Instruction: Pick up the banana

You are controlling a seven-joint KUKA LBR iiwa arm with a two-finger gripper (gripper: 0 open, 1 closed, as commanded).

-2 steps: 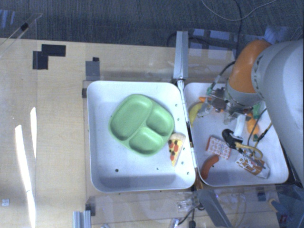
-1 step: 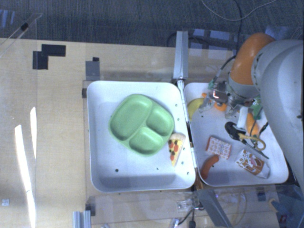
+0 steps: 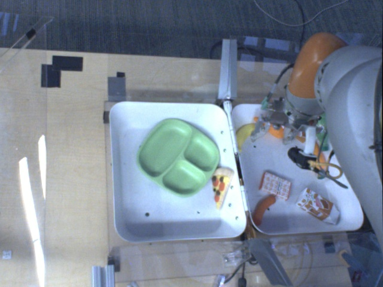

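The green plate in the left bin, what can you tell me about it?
The green plate is a pale green, smooth, plastic-looking dish with rounded corners, divided into three shallow compartments. It lies flat and turned at an angle in the left bin. A pizza slice toy sits by its lower right corner.

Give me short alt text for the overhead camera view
A grey robot arm reaches from the right, its gripper over the right bin beside a yellow banana. The left bin holds a green divided plate and a toy pizza slice.
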